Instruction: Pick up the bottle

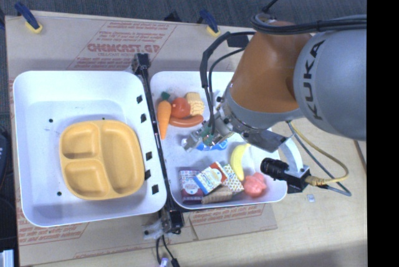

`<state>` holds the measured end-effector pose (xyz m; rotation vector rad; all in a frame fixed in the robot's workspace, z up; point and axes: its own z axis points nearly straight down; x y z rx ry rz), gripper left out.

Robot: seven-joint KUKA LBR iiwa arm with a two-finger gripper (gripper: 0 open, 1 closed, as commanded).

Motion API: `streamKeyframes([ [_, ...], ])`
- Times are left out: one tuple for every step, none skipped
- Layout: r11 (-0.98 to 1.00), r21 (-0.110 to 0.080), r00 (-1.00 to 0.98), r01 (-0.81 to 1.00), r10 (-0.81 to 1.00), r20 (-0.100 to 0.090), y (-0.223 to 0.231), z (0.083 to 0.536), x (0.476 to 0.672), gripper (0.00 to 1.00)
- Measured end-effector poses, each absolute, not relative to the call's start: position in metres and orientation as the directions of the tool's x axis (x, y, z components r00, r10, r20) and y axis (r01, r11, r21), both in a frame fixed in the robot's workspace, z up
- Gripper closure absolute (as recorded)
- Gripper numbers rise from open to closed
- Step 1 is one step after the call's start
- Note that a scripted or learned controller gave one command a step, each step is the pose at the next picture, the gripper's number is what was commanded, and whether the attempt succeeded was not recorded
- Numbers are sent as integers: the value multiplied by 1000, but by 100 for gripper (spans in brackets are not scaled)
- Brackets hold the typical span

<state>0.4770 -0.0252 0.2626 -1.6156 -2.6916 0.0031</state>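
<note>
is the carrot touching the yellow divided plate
Apart. The camera view shows the carrot lying in the right bin, while the yellow plate sits in the left bin, with both bins' walls between them.

The arm point(299, 85) reaches over the right bin point(163, 82), gripper point(206, 135) low above a blue-and-white item point(215, 145), possibly the bottle. The same bin holds a carrot point(163, 117), tomato point(180, 107), corn point(195, 102), banana point(237, 160) and cartons point(209, 179). The left bin point(31, 91) holds a yellow divided tray point(100, 158).
</note>
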Motion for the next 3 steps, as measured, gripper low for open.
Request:
streamKeyframes([
  [224,-7,-224,975,975,2,-5,242,476,100],
  [162,-9,-162,987,987,2,39,230,476,100],
  [293,-4,-293,956,956,0,47,244,476,100],
])
